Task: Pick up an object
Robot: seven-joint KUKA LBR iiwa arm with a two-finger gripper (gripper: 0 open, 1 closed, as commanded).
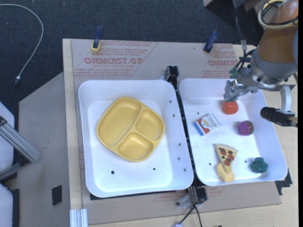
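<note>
Dark carpet surrounds a worktop faced with printed board, bearing two shallow white bins side by side. The left bin carries a yellow divided plate. The right bin carries the loose things: a pizza-slice toy near the front, a small red-and-white packet near the divider, a green lump at the front right, a purple piece mid-right, and an orange-red ball toward the back. The grey arm reaches in from the right; its pincer stands just above the orange-red ball, apparently touching its top, and whether it is released or clenched I cannot tell from here. Risks, as judged: a rounded ball may roll or squirt sideways if the grip closes off-centre; a descent too shallow would lift nothing; the nearby back wall leaves little room for correction
</note>
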